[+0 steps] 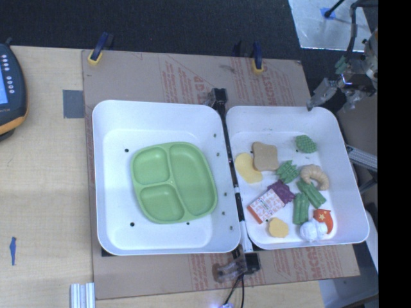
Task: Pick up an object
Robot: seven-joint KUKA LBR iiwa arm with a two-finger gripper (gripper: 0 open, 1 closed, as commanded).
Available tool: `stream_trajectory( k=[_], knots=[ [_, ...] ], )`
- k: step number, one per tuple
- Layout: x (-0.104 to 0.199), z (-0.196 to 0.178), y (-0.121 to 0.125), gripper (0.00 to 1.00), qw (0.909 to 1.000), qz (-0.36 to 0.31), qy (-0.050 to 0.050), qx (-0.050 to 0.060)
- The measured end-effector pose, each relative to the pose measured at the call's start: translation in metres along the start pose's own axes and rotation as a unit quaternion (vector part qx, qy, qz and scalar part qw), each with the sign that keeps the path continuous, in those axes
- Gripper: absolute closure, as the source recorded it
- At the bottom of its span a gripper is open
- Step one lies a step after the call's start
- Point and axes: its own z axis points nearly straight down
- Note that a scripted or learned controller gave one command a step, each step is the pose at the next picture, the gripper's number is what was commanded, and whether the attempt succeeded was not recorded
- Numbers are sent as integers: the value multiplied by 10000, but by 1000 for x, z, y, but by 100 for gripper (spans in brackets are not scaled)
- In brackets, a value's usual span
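Note:
The right white bin (334,124) holds several toy foods: a yellow disc (248,167), a brown toast slice (264,156), a knobbly green piece (306,144), a tan croissant (314,175), a purple and white packet (271,201), green bean pods (305,201), a small yellow piece (278,227), a white ball (309,231) and a red piece (324,220). My gripper (326,90) hangs at the far right, above and just outside the right bin's back right corner. It is small and partly cut off by the view's edge, with nothing seen in it.
In the left white bin (106,172) lies a light green divided plate (173,181). Both bins rest on a cardboard sheet (167,76) held by clamps (97,49). A handheld pendant (9,88) lies at the left edge of the bench.

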Motion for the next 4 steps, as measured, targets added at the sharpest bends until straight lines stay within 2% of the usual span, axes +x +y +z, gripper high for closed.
stream_trajectory(
  k=[1, 2, 3, 4],
  knots=[
    [43, 92, 18, 0, 10000, -21, 4, 19],
    [47, 193, -75, 0, 10000, 10, 22, 82],
    [45, 176, -69, 100, 10000, -12, -3, 7],
    [111, 86, -55, 100, 10000, -23, 10, -34]
  ],
)
